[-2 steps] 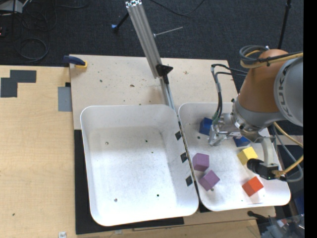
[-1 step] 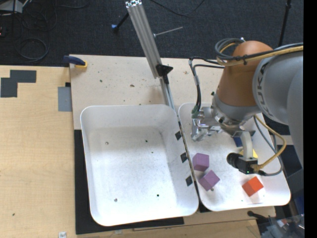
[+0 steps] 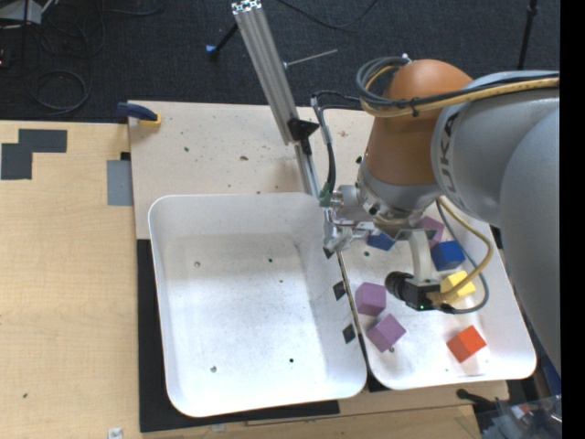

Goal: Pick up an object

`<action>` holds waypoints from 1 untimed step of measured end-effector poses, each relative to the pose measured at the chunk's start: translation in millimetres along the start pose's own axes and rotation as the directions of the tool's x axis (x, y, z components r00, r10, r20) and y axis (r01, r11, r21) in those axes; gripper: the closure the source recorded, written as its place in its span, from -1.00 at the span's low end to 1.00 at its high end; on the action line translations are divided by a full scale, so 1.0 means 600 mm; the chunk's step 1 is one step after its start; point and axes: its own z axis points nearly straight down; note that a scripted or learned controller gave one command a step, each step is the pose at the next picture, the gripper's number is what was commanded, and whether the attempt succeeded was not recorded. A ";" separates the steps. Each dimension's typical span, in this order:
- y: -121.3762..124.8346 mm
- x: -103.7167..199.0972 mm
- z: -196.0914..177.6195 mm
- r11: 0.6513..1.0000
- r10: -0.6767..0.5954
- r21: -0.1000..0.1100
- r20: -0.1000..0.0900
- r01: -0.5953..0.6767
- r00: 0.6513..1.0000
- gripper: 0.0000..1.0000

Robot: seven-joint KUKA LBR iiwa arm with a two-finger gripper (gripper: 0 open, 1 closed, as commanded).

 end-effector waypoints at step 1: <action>0.022 0.085 0.017 1.000 0.000 0.001 -0.001 0.000 1.000 1.00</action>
